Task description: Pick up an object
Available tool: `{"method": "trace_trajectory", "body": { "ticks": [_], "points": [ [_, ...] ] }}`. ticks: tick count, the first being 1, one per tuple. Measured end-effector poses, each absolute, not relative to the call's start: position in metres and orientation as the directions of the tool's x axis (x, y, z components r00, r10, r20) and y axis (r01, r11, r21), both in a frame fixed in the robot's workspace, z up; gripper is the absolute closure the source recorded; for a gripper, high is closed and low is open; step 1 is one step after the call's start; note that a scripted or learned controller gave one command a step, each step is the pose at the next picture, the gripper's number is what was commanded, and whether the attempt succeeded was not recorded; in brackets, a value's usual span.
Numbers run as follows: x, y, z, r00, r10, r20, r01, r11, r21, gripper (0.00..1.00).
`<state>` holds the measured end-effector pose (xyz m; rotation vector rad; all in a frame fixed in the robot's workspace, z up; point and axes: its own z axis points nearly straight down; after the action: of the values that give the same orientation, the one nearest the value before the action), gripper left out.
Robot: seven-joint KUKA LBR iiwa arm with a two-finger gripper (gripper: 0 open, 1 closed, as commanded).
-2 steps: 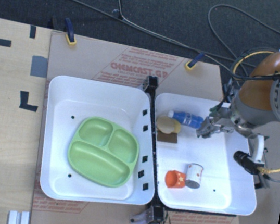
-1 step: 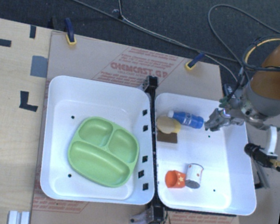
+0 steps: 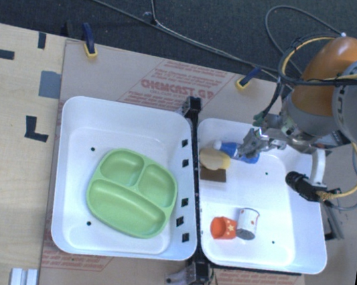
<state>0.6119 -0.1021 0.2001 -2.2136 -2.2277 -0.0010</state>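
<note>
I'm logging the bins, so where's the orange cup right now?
The orange cup lies on its side in the right bin, near its front edge, touching a silver can on its right.

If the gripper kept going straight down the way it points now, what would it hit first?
Most likely the blue object lying just under the gripper in the right bin, with the yellowish object beside it; depth is hard to judge from above.
</note>
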Motion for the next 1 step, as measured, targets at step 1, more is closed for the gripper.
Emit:
{"method": "trace_trajectory", "body": {
  "ticks": [1],
  "points": [
    [0.6268,-0.0464,0.197,-0.007,1.0,0.002,1.0,0.007,-0.001,1.0]
  ]
}}
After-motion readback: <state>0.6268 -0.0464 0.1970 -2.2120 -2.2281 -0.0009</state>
